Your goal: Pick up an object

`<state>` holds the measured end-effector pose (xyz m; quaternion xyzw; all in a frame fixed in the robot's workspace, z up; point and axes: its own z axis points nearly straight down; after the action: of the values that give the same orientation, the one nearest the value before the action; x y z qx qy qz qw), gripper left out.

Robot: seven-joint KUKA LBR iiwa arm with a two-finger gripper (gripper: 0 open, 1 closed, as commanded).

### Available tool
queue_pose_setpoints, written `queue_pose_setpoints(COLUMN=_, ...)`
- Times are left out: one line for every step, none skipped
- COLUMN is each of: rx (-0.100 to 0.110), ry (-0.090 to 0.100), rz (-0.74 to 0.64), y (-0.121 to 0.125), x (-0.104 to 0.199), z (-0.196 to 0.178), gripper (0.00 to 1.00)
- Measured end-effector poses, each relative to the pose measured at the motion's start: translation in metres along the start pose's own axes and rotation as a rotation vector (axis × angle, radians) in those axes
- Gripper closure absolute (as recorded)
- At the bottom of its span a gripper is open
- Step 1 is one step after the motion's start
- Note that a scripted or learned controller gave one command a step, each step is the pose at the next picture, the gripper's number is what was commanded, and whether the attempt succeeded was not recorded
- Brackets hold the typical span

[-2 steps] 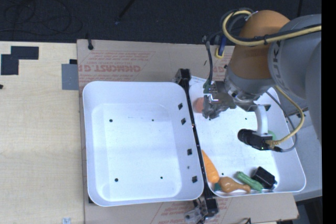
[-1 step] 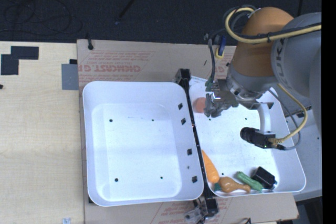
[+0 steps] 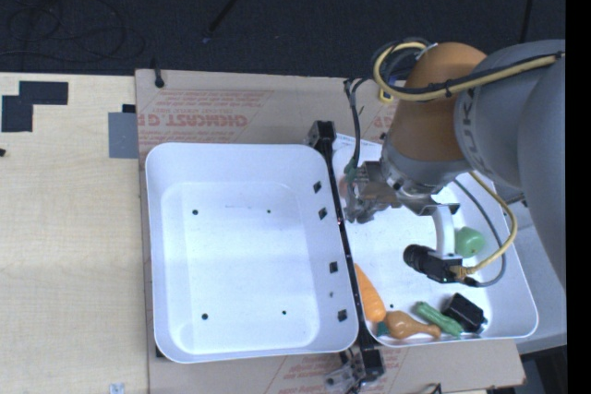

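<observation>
Several items lie at 5 o'clock in the right bin [image 3: 517, 291], so the gripper [image 3: 355, 198], its opening untellable, is best centred over the carrot [image 3: 369, 291].

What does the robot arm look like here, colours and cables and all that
The arm is grey and bulky, with a rounded orange band above the wrist. Yellow and black cables loop over it; another yellow cable hangs below. The gripper is dark metal.
</observation>
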<state>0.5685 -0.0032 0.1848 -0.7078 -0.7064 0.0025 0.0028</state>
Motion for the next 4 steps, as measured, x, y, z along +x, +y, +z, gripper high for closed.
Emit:
queue_pose_setpoints(rx=-0.009, ry=0.002, rz=-0.010, y=0.013, x=0.092, z=-0.054, gripper=1.00)
queue_pose_setpoints(rx=0.000, ry=-0.001, rz=-0.006, y=0.011, x=0.087, z=-0.060, gripper=1.00)
queue_pose_setpoints(rx=0.011, ry=-0.002, rz=-0.001, y=-0.035, x=0.114, z=0.065, gripper=1.00)
queue_pose_setpoints(rx=-0.004, ry=0.000, rz=-0.007, y=-0.046, x=0.177, z=0.029, gripper=1.00)
